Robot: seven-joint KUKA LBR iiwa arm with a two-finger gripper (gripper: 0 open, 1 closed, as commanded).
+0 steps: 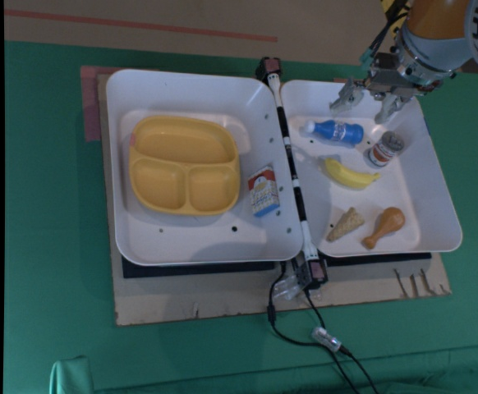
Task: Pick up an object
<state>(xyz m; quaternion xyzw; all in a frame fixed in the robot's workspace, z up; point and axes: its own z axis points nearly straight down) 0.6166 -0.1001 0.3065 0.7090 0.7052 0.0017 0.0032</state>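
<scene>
Hovering over the far part of the right bin [436,212], my tool [369,103] hangs with its fingers spread apart and nothing between them. I read that as a ready stance above the cluster it could pick from: the blue bottle [335,132] lies on its side just near of the tool, and a small can [386,148] stands just right of the bottle, under the wrist. Nearer me lie the banana [350,174], a cone [346,223] and a drumstick [384,226], spaced apart, so each could be taken alone. The bottle and can sit close together, and I judge the can may crowd a finger closing on the bottle. The far bin wall is also close behind the tool. In the left bin [140,245] a yellow tray [183,165] and a small carton [263,191] sit well away, across the divider [292,171].
</scene>
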